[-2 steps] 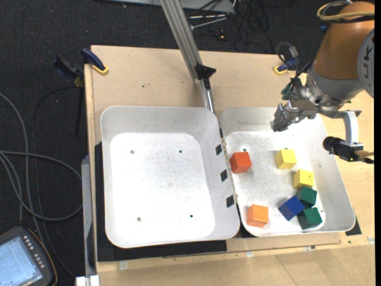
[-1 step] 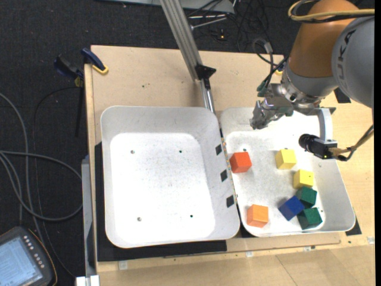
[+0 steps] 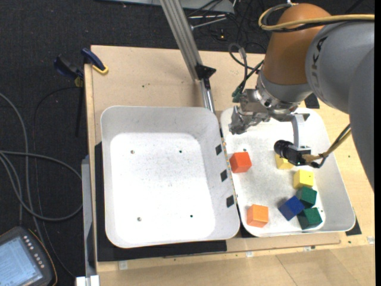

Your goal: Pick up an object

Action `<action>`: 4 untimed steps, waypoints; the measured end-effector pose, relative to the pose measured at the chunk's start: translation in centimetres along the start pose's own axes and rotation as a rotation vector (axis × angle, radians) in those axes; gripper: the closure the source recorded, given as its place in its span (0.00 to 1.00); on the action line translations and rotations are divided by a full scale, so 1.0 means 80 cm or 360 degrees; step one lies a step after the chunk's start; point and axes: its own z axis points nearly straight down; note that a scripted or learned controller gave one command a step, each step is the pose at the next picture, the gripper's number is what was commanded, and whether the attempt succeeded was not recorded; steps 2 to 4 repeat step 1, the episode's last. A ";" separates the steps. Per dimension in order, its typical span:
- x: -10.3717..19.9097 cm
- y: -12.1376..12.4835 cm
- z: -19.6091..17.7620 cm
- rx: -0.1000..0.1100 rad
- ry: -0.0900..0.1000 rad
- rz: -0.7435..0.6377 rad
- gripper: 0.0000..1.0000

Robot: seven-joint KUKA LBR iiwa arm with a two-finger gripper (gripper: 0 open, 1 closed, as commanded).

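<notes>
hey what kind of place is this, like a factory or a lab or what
Most likely a robotics lab test bench. A grey and orange arm reaches over two shallow white bins, one holding coloured toy blocks, and loose cables trail over dark carpet beside a clamp on the bench edge.

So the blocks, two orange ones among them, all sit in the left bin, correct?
Wrong bin. The camera view shows the blocks, including the two orange ones, all in the right bin; no blocks lie in the left bin.

Left of the wooden tabletop (image 3: pixel 155 76) — a blue clamp (image 3: pixel 74 67) at its edge, black cables (image 3: pixel 36 154) beyond, a tablet screen (image 3: pixel 21 260) lower down.
</notes>
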 end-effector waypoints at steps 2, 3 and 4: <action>0.062 -0.005 0.011 -0.0001 0.0000 0.0001 1.00; 0.062 -0.005 0.011 -0.0001 0.0000 0.0001 1.00; 0.062 -0.005 0.011 -0.0001 0.0000 0.0001 1.00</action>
